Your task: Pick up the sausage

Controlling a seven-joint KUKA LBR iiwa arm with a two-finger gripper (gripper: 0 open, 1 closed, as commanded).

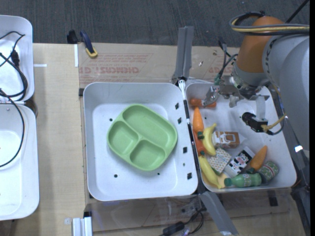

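A stubby orange-brown sausage (259, 157) lies tilted near the right bin's (275, 117) front right, between a small printed box and a green bottle. My gripper (213, 98) hangs low over the bin's far left corner, well away from the sausage. Its tip is beside a small reddish-orange piece (196, 102). I see nothing held in it. The grey arm with its orange band (258, 43) covers the bin's far right part.
In the right bin lie a carrot (198, 120), two bananas (210, 140), a small carton (227, 139), a checkered packet (219, 159), a printed box (239, 162) and a green bottle (246, 180). The left bin (96, 132) holds a green divided plate (142, 136).
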